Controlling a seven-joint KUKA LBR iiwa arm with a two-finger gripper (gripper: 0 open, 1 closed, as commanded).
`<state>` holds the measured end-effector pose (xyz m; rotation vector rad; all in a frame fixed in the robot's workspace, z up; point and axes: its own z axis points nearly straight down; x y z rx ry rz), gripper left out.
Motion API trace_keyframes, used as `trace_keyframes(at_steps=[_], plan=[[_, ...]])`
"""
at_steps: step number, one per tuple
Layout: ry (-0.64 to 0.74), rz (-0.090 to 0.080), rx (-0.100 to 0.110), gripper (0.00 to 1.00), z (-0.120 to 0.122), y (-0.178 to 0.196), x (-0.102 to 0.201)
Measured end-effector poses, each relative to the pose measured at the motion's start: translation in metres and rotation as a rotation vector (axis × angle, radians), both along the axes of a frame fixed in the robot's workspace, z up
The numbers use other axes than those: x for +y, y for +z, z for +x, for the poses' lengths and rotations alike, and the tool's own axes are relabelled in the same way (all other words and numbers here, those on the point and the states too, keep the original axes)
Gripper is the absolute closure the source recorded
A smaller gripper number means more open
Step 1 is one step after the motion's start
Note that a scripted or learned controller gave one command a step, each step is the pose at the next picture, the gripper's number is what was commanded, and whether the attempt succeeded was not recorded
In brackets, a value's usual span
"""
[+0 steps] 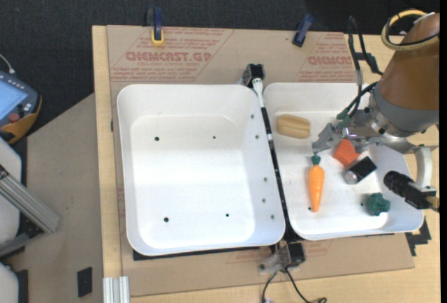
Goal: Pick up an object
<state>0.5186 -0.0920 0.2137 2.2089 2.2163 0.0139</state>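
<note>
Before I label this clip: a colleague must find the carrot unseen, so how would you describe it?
Look in the right-hand white bin, near its middle. The carrot lies lengthwise, green top towards the gripper. It is the long orange tapered piece; the tan bread roll beside it is short and rounded.

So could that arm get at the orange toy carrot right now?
Probably yes: the orange toy carrot lies uncovered in the right white bin, just below the end effector, with nothing lying across it.

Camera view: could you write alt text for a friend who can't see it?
A grey and orange robot arm reaches from the right over the right white bin, its claw by an orange-red block. That bin also holds a toy carrot, a tan bread roll and a green piece.
</note>
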Motion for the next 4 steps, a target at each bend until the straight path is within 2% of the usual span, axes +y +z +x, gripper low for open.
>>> trace_keyframes(at_steps=[1, 2, 3, 4], plan=[[-0.006, 0.006, 0.029, 0.00, -0.044, -0.114, 0.000], [0.000, -0.001, -0.004, 0.00, -0.015, 0.094, 0.001], [0.000, 0.002, 0.008, 0.00, -0.039, 0.149, 0.023], [0.001, 0.002, 0.006, 0.00, -0.036, 0.233, 0.067]])
